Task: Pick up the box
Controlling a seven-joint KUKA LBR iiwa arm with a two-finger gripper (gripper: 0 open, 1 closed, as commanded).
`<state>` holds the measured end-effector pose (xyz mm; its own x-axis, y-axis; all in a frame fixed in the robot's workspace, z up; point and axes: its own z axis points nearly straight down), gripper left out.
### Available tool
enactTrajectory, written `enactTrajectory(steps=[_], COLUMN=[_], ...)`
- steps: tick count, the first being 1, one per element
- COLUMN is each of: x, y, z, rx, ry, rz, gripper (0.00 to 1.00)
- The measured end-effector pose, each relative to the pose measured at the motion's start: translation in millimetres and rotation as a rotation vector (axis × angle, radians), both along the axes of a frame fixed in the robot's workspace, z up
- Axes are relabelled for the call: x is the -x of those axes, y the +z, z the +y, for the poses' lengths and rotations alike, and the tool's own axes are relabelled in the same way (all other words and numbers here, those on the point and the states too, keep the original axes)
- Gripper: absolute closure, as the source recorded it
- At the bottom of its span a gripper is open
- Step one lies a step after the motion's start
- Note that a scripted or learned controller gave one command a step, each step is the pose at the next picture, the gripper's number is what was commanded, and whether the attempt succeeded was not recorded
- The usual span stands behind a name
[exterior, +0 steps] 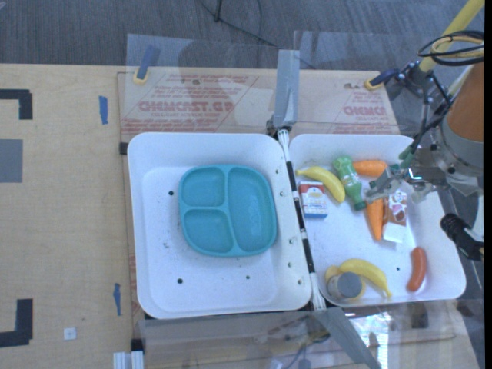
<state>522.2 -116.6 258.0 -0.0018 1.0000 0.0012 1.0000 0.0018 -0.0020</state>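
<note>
- Your box [314,201] lies in the right bin [450,283], hard against its left wall, just below a banana [323,181].
- The gripper [393,181] hangs over the right half of that bin, above a carrot [374,218] and a white packet [397,216], well apart from the box.
- You cannot tell how the jaws stand.
- A teal divided plate [228,209] sits in the left bin [146,229].

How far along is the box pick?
Done: the gripper is over the right bin, among the carrots. In hand: nothing visibly held. Left: the small red and white box lies flat by the bin's left wall beside a banana, apart from the gripper; reach, grasp and lift all remain.
</note>
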Motion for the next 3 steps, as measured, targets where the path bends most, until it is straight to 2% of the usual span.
enactTrajectory(steps=[1, 2, 3], x=[17.8, -55.8, -33.2], y=[-169.5, -170.0, -157.6], z=[18.2, -9.6, 15.7], rx=[0.002, 0.002, 0.008], ry=[0.239, -0.066, -0.217], rz=[-0.012, -0.010, -0.004], gripper=[0.00, 0.00, 0.00])
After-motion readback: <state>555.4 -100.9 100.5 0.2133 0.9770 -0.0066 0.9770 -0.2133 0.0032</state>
